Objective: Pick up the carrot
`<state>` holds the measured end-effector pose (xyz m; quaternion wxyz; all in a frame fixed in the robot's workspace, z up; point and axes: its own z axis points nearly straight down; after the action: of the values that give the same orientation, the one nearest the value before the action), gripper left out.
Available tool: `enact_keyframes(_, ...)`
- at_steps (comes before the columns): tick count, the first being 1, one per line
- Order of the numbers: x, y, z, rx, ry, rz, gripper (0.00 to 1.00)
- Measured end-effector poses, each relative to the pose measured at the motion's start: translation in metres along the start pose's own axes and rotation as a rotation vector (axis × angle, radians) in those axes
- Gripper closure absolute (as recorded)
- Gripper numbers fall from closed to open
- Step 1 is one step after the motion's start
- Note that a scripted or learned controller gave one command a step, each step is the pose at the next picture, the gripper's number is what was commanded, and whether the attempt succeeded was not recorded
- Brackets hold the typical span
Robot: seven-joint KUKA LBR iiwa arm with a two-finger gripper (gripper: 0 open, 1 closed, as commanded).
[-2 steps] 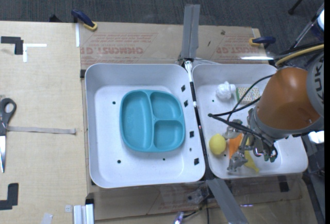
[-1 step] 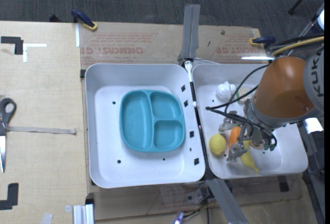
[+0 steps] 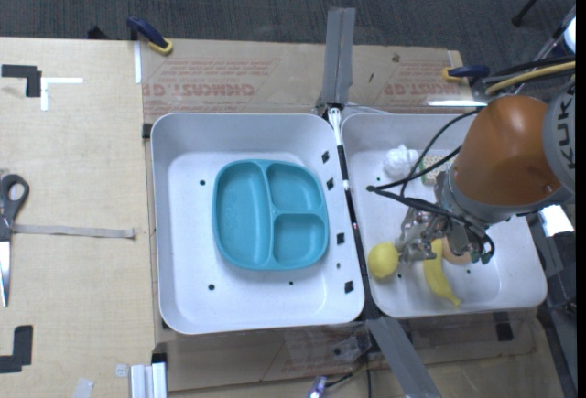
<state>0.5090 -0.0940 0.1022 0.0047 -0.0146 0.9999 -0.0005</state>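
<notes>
My gripper [image 3: 418, 239] hangs low in the right bin [image 3: 513, 291], near its front. The grey wrist and orange band [image 3: 504, 154] above it cover much of that bin's middle. A small orange-yellow patch [image 3: 439, 248] peeks out just right of the gripper; I cannot tell what it is. A yellow lemon [image 3: 383, 261] lies just left of the gripper. A banana [image 3: 440, 282] lies below and to its right, close by.
A crumpled white object [image 3: 399, 160] sits at the back of the right bin. The left bin [image 3: 174, 231] holds a teal divided plate [image 3: 271, 214]. Black cables loop from the wrist over the right bin. Scissors [image 3: 9, 204] lie on the bench at far left.
</notes>
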Motion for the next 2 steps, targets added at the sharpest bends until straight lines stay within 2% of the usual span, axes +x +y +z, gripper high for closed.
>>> enact_keyframes(1, 0.0039, -0.0856, 0.0098, -0.001, 0.005, -0.151, 1.00)
enact_keyframes(2, 0.0039, -0.0855, 0.0098, -0.001, 0.004, -0.150, 0.00)
